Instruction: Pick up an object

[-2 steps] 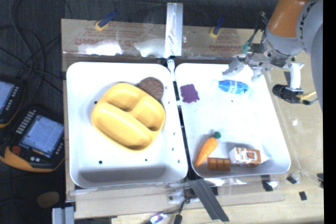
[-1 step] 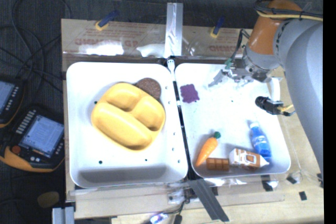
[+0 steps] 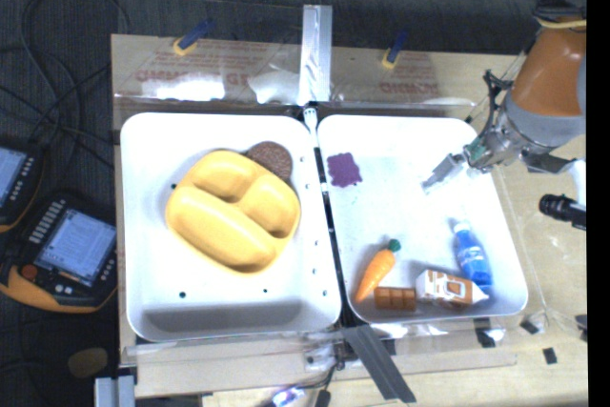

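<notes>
My gripper [image 3: 441, 174] hangs over the upper right part of the right bin [image 3: 410, 138], above bare white floor, with no object seen in it. Below it in the same bin lie a blue bottle [image 3: 471, 257], a small orange-and-white carton [image 3: 450, 289], a brown block [image 3: 395, 298] and an orange carrot [image 3: 376, 274]. A purple piece [image 3: 343, 169] rests near the bin's upper left corner. The left bin [image 3: 152, 300] holds a large yellow lumpy object [image 3: 233, 210] with a round brown disc [image 3: 271, 154] behind it.
The divider between the bins [image 3: 324, 214] runs down the middle. The arm's orange band [image 3: 553, 71] stands over the right bin's far right rim. Cables and handheld devices [image 3: 62, 248] lie off the bench at left. Clips and plastic sheet [image 3: 286, 76] sit behind the bins.
</notes>
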Robot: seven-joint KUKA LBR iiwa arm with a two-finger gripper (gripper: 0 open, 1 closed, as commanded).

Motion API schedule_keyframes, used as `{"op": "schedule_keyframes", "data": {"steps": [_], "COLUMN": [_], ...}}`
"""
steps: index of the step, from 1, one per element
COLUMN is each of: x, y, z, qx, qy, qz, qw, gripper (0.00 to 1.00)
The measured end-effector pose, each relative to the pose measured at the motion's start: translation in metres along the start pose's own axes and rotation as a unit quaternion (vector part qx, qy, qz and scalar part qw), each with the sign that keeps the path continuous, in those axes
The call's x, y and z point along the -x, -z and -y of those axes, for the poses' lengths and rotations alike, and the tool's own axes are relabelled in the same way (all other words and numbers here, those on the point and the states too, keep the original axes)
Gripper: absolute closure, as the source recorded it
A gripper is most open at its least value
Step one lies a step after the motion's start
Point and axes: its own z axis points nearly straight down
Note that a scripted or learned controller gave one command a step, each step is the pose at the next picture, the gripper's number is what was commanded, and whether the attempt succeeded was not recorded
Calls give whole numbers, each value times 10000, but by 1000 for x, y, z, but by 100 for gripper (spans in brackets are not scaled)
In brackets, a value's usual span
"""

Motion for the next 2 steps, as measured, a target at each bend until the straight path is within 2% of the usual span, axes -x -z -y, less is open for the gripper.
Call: {"op": "schedule_keyframes", "data": {"steps": [1,2], "x": [-1,-13], "y": [-51,-81], "z": [78,87], "qx": [-6,93], "qy": [-28,-280], "qz": [-20,-23], "qw": [10000,9996], "gripper": [0,0]}}
